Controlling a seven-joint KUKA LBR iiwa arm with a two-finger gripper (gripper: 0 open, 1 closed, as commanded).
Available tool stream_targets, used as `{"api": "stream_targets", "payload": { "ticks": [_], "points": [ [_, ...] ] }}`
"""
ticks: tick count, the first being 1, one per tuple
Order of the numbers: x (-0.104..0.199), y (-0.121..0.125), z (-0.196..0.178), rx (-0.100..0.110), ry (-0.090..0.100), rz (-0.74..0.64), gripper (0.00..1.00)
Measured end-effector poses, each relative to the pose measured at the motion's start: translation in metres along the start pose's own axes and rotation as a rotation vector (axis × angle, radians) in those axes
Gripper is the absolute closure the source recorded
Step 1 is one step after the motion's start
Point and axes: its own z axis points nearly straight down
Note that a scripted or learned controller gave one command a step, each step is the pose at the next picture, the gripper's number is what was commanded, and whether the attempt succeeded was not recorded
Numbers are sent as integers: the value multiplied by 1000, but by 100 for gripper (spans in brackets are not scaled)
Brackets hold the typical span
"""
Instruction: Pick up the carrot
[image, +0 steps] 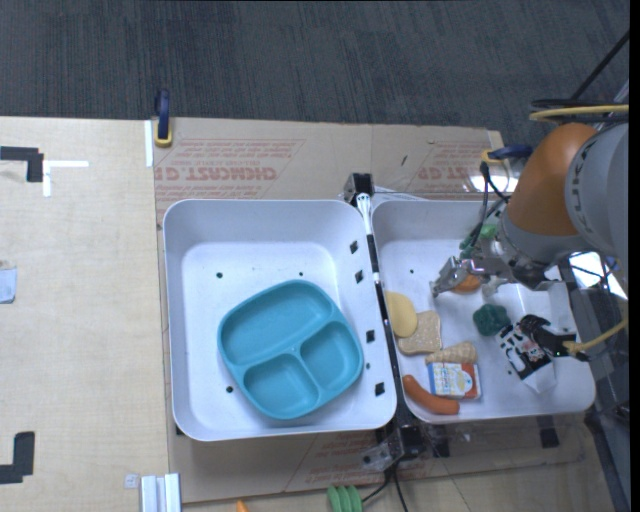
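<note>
The carrot (468, 284) shows as a small orange piece in the right bin (420, 225), near its middle, mostly hidden under the gripper. My gripper (456, 274) hangs right over it, reaching in from the right under the grey arm with its orange band (548, 190). The metal tip overlaps the carrot's left end. I cannot make out whether the carrot rests on the bin floor or is lifted off it.
The right bin also holds a dark green item (490, 320), a yellow rounded food (402, 313), a tan cracker (422, 332), a cone-like piece (452, 352), a small printed packet (453, 379) and a red sausage (430, 395). A blue divided plate (290, 348) lies in the left bin (190, 300).
</note>
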Motion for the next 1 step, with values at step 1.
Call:
{"api": "stream_targets", "payload": {
  "ticks": [1],
  "points": [
    [-48,47,-57,-5,-4,-56,0]
  ]
}}
